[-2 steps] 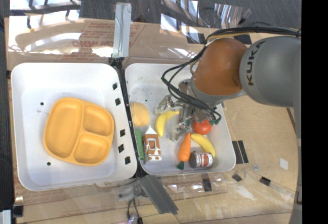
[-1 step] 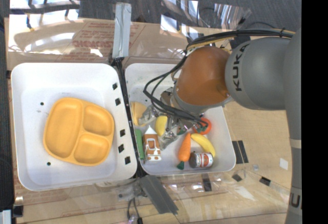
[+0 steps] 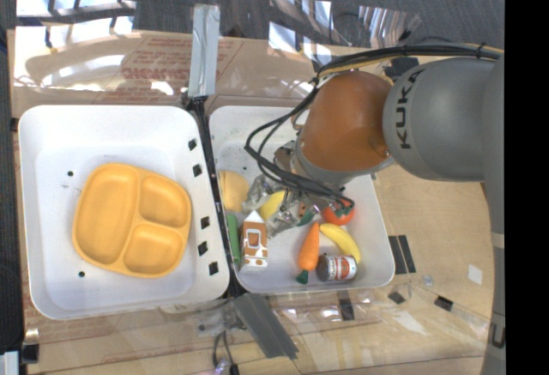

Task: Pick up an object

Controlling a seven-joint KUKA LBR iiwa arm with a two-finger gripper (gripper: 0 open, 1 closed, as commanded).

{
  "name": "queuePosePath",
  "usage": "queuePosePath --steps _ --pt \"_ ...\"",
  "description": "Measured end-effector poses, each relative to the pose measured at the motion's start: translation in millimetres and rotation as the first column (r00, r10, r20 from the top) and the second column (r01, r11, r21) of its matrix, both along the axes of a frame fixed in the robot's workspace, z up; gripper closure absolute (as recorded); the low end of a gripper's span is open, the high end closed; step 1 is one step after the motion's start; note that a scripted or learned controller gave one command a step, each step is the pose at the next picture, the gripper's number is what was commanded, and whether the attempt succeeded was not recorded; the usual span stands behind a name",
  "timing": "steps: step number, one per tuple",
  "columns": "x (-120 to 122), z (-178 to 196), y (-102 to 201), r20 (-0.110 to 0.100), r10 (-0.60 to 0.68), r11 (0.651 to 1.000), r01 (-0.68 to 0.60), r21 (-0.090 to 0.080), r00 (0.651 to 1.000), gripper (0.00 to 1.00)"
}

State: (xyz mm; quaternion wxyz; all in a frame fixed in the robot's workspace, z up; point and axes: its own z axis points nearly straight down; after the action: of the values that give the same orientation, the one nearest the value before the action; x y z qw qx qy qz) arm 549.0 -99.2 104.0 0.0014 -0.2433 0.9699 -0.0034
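Note:
The right bin (image 3: 377, 262) holds several toy foods: a carrot (image 3: 308, 248), a banana (image 3: 340, 240), a small can (image 3: 336, 268), a white and orange carton (image 3: 254, 246), a pale yellow round fruit (image 3: 232, 189), a green vegetable (image 3: 233, 238) and a red piece (image 3: 340, 212). My gripper (image 3: 290, 208) hangs low in the middle of this bin, under the orange band (image 3: 345, 123) of the arm. It sits among the items just above the carrot and right of the carton. The arm hides the bin's upper part.
The left bin (image 3: 51, 142) holds a yellow divided tray (image 3: 131, 219). A black clipped divider (image 3: 206, 193) runs between the two bins. Cardboard and grey tape lie behind the bins. Black cables loop off the arm over the right bin.

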Motion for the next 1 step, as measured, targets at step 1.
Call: queuePosePath --steps 1 --pt "41.9 91.7 31.1 0.004 -0.093 0.996 0.093 0.006 0.996 1.0"
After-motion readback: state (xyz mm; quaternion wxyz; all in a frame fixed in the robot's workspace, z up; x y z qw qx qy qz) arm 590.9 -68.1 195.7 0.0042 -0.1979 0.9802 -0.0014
